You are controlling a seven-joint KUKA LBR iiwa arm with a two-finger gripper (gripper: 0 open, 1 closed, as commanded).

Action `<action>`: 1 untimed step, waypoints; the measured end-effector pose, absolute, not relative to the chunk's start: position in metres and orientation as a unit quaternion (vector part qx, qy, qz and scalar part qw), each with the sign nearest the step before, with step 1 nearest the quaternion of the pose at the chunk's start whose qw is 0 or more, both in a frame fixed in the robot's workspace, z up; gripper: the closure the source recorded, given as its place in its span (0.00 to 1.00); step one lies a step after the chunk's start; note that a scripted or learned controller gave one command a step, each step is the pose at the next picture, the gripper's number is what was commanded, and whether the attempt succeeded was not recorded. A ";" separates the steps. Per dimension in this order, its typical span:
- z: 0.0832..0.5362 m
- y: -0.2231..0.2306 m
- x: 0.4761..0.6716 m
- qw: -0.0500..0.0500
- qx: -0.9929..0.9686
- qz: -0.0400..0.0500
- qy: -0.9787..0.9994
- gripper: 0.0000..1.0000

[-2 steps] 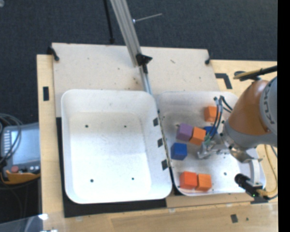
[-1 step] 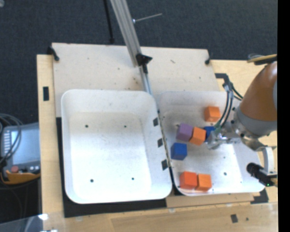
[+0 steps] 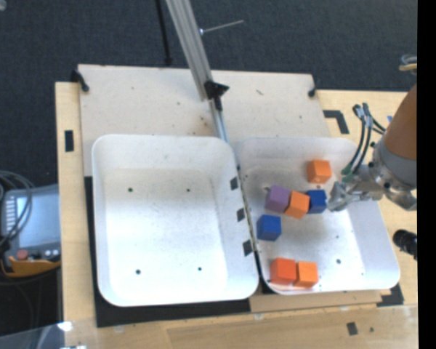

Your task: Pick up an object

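White plastic bins sit side by side on the bench, touching along the centre divider. Left bin [image 3: 167,217]: bare floor, full room to move. Right bin [image 3: 363,267] holds all the blocks.

Block layout, right bin:
- orange cube [image 3: 320,171] alone near the far wall, apart from the rest
- purple cube [image 3: 277,198], orange block [image 3: 299,204] and blue cube [image 3: 317,201] packed in a row mid-bin, each touching its neighbour, so little finger clearance between them
- second blue cube [image 3: 269,227] just beside the divider wall, tight on that side, open on the other three
- red-orange block [image 3: 283,270] and orange block [image 3: 307,273] touching each other, close against the near rim

Open floor: a strip along the bin's right side, and a patch between the mid row and the near pair.

Arm enters from the right, orange band at the frame edge, wrist angled down and left over the bin's right rim. Gripper [image 3: 337,197] is low, just right of the blue cube in the row, near or touching it. Fingers too blurred; cannot tell if apart or together. No block is visibly between them.
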State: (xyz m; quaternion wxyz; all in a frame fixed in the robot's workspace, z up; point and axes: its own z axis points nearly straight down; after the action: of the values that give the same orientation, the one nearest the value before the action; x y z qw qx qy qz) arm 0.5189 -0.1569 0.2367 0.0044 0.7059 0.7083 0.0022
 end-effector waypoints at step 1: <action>0.235 -0.158 0.519 0.002 0.705 0.000 0.709 1.00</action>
State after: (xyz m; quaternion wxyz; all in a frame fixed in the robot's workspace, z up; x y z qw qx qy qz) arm 0.5195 -0.1581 0.2347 0.0016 0.7048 0.7094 -0.0002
